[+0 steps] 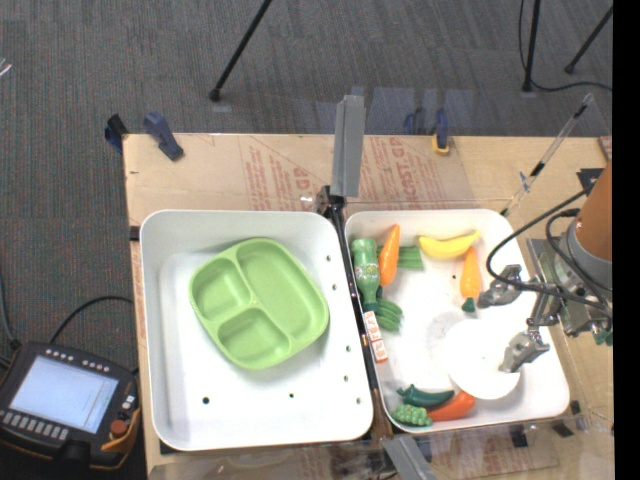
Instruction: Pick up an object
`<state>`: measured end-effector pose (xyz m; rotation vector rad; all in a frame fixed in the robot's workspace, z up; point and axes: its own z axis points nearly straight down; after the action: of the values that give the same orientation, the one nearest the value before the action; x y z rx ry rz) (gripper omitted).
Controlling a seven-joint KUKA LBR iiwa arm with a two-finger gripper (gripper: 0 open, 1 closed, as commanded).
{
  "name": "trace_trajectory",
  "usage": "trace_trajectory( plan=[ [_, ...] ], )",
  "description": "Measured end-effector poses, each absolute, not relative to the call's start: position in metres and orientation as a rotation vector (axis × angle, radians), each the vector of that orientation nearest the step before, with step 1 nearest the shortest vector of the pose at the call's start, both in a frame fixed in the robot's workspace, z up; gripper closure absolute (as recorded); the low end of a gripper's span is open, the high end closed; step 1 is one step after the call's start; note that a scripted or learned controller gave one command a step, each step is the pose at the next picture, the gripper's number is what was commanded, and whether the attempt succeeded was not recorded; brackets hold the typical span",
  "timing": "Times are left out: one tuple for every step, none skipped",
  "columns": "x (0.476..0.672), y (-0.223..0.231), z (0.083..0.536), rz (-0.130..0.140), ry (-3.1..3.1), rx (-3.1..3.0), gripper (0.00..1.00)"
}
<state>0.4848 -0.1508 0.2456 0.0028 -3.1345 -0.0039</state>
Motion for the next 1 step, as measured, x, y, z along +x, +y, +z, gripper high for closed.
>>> trace_trajectory(
  plan=[
    [0.478, -0.1109, 0.1238, -0.012, -3.117, 0.202, 0.0]
  ],
)
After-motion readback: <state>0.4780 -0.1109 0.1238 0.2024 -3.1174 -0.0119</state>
